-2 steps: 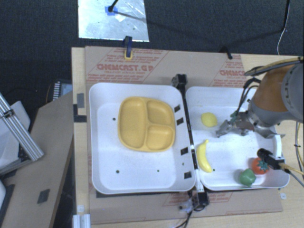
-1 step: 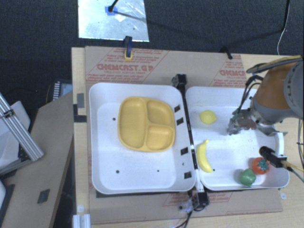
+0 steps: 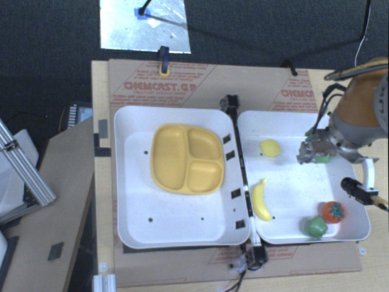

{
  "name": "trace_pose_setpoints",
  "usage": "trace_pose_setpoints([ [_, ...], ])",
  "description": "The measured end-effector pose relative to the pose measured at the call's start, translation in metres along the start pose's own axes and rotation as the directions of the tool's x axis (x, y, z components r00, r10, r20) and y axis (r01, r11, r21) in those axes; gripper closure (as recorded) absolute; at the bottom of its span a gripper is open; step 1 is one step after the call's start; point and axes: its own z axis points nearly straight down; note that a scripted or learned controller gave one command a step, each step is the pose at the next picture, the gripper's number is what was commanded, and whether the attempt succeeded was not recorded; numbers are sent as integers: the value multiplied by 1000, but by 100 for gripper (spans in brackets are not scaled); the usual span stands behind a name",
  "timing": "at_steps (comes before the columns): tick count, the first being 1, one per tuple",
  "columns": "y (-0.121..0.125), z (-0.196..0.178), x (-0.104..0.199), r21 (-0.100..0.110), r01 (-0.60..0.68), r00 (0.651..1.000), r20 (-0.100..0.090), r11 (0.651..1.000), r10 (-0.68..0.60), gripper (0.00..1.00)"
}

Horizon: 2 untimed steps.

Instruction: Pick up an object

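I see the gripper (image 3: 311,152) at right, over the right bin (image 3: 285,190), beside the lemon (image 3: 270,148); its grip I can't tell

Robotics lab: bench-mounted white bins (image 3: 121,181)

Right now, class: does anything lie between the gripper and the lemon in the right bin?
Nothing visible does. The gripper hangs over the right bin, and the lemon lies to its left in the view with bare white floor between them. The banana, tomato and lime lie nearer the front, off that line.
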Motion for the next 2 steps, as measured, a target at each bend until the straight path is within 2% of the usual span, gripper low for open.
trace_pose_setpoints([
  [2, -8, -93, -8, 0, 0, 1000, 1, 1000, 0, 100],
])
